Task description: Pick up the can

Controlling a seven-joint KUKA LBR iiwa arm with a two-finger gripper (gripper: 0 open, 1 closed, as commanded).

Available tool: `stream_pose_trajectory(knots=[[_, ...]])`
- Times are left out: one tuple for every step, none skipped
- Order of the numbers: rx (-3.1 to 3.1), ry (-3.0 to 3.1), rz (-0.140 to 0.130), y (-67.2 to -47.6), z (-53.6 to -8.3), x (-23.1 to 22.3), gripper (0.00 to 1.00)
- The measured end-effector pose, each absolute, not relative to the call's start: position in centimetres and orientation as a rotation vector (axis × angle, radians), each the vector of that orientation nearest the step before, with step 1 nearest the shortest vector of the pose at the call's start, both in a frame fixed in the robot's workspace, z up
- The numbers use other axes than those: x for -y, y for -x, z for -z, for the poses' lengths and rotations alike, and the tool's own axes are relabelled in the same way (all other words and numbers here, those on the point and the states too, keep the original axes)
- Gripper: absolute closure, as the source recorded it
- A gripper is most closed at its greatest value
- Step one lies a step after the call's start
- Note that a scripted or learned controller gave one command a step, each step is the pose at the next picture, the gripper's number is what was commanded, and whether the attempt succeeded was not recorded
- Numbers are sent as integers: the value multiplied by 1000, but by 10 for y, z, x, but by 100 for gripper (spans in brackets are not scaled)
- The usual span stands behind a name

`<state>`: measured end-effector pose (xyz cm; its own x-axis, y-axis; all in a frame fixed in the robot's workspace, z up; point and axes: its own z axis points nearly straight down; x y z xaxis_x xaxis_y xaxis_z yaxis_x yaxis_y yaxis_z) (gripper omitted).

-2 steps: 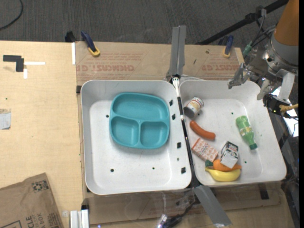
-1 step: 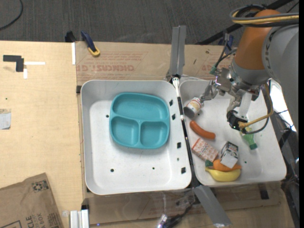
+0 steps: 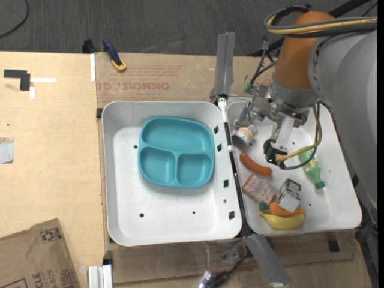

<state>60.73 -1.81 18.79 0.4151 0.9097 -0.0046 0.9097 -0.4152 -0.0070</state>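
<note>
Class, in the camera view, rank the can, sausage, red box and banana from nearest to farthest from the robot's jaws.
1. Can, by the left wall of the right bin.
2. Sausage, just below the can.
3. Red box, lower still.
4. Banana, at the bin's near edge.

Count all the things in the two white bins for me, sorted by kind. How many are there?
Plate: 1
Can: 1
Food pieces: 3 (sausage, banana, orange piece)
Boxes: 2 (red box, small carton)
Green bottle: 1
Total: 8
</note>
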Motion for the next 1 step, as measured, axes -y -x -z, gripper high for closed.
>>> stream_pose_trajectory(knots=[[1697,2641,-10,-618,-188,63,0]])
